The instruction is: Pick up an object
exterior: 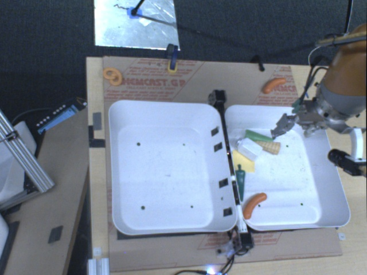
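The right bin holds several small objects near its left wall. A white block lies beside a tan ridged cone and a light green piece. Below them sit a yellow flat piece, a dark green piece and an orange sausage. My gripper hangs over the bin's upper middle, just right of and above the green piece and the cone. Nothing shows in its grasp.
The left bin stands beside the right one, with a black hinged divider between them. On the cardboard behind the bins lie another orange sausage, a pretzel and a yellow-and-blue clamp.
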You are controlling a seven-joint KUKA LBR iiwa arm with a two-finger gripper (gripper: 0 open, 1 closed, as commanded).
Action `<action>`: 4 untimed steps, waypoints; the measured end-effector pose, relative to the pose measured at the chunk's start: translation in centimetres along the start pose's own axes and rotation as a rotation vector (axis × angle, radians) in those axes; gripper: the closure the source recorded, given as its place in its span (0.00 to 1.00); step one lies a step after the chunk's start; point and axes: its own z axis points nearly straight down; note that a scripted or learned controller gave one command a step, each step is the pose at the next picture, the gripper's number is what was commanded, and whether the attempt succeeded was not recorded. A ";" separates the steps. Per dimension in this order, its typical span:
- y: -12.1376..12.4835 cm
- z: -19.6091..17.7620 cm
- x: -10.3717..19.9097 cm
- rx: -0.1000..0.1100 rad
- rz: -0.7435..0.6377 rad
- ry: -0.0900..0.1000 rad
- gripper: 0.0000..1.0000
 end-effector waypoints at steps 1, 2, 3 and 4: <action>3.2 -5.5 7.7 -0.007 -0.010 0.001 0.00; 3.0 -6.3 7.2 -0.005 -0.005 0.001 1.00; 7.8 -17.7 4.3 -0.016 -0.002 -0.003 1.00; 7.7 -28.2 2.5 -0.013 0.001 -0.002 1.00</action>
